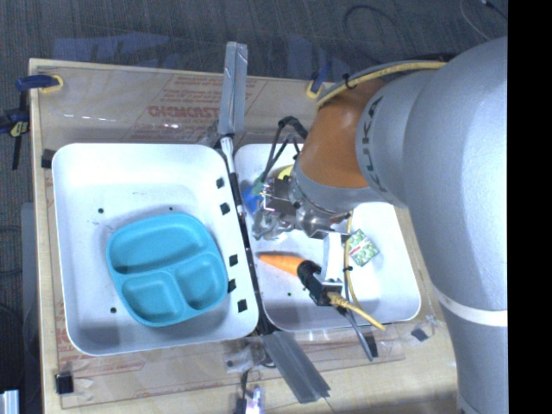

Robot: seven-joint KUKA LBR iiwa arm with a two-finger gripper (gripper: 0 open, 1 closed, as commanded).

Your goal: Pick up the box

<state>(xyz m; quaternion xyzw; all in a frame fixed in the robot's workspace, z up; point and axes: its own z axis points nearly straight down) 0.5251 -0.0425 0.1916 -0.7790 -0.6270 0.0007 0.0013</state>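
The box (362, 248) is small and white with a green and red print, and it lies at the right side of the right bin (392, 304). My gripper (264, 219) hangs low over the left part of that bin, close to the divider between the bins and well left of the box. The arm's grey and orange wrist hides the back of the bin. Nothing can be seen held in the gripper.
An orange carrot (278, 262) lies in the right bin just below the gripper. A small blue object (251, 201) sits beside the gripper at the bin's left wall. The left bin (78, 179) holds a blue divided tray (168, 267).
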